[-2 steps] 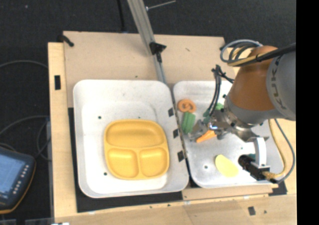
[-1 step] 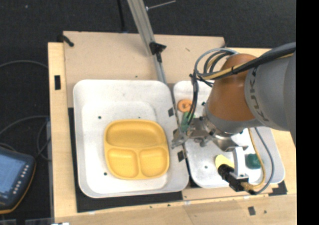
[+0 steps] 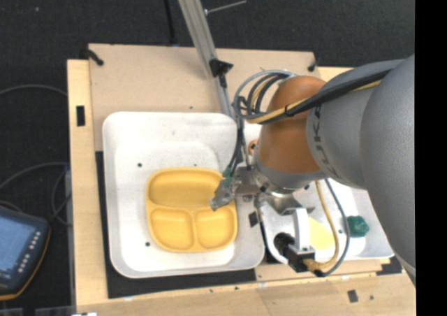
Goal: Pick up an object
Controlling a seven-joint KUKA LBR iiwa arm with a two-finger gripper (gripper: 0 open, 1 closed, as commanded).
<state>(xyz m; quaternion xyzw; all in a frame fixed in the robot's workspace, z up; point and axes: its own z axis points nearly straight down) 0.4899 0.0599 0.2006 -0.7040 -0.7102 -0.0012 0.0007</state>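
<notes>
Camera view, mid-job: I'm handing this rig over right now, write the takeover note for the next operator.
Gripper: low at the right rim of the yellow divided tray, seemingly touching it; grip state unclear.
Things: the tray lies flat in the left bin. The right bin holds a small green object and a pale yellow item, partly hidden by the arm.
Done: nothing visibly lifted.
Left: secure a grasp and lift.
</notes>
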